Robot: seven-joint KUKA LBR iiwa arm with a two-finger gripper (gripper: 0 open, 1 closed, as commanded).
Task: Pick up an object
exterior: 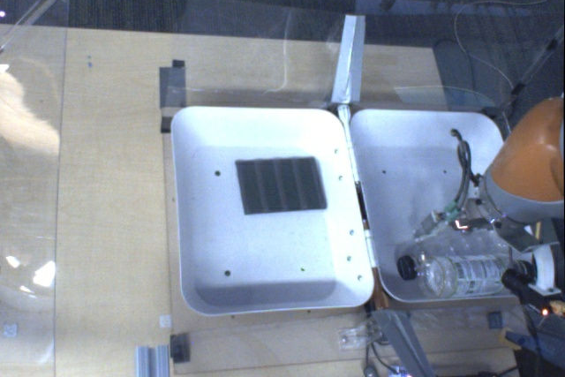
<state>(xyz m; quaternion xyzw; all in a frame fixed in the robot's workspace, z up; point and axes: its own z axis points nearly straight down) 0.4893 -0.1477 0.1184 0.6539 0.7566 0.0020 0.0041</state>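
Note:
A clear plastic bottle (pixel 455 272) with a black cap lies on its side along the near wall of the right bin (pixel 397 163), cap pointing left. My gripper (pixel 455 223) hangs low in that bin, just above and behind the bottle, under the orange-banded wrist (pixel 534 163). Whether it touches the bottle is unclear. A dark ribbed rectangular pad (pixel 281 184) lies flat in the middle of the left bin (pixel 203 260).
The two bins meet at a raised divider (pixel 353 181). A metal bar (pixel 348 62) stands behind them on the wooden bench. Cables trail from the wrist over the right bin. Clamps and brackets sit at the bins' front edge.

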